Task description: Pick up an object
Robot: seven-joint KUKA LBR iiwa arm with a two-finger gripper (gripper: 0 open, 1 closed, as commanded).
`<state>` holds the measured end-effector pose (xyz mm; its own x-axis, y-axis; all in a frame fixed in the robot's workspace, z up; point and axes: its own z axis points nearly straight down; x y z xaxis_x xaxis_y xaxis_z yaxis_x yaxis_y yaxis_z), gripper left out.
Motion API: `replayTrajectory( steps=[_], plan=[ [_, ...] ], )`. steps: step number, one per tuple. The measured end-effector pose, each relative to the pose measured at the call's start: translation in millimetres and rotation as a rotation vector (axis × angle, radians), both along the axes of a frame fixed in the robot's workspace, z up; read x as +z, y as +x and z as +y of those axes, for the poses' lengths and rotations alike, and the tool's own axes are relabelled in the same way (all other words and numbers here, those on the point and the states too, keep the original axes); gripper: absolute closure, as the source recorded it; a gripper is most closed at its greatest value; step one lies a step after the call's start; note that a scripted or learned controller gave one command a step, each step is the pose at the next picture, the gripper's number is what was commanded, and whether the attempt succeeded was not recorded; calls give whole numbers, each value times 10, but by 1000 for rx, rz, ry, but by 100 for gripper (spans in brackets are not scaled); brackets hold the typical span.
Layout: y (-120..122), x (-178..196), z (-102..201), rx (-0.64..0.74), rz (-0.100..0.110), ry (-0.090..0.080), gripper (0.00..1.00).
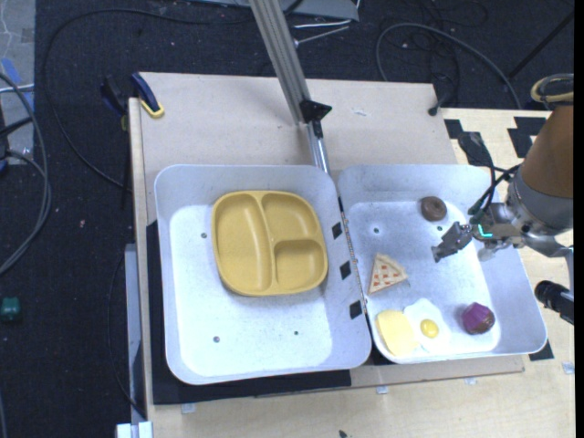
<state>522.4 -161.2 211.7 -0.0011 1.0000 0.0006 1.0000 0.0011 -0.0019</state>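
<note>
— Where is the hand right now?

— The dark two-finger hand (pixel 451 242) hangs over the right shallow white bin (pixel 511 286), reaching in from the right on the grey arm with the orange band (pixel 546 185). It sits above bare bin floor, between the small round brown piece (pixel 432 209) up near the back and the toys at the front.

— Is it holding anything?

— Nothing shows between its fingers. They look slightly parted, I think, but the hand is small and dark against the bin, so I cannot tell for sure.

— What could it pick up?

— Five things lie in that right bin. The brown piece is just up and left of the hand. A triangular toy pizza slice with an orange crust and red dots (pixel 387 273) lies to the lower left, near the bin's left wall. At the front, a pale yellow rounded block (pixel 394 331) touches a white fried egg toy with a yellow yolk (pixel 424 322) (they sit side by side). A dark purple rounded toy (pixel 476 318) rests apart, toward the front right corner.

— And the other bin?

— The left shallow white bin (pixel 196 336) holds a yellow plastic divided tray with three compartments (pixel 270 242), lying flat. Both bins rest on the light wooden counter (pixel 228 121)
</note>
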Motion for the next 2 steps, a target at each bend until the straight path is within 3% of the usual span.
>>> replayTrajectory(
  steps=[1, 2],
  plan=[
    [3, 4, 0, 0, -1, 0, 0],
    [-91, -486, -31, -3, 3, 0, 0]
  ],
)
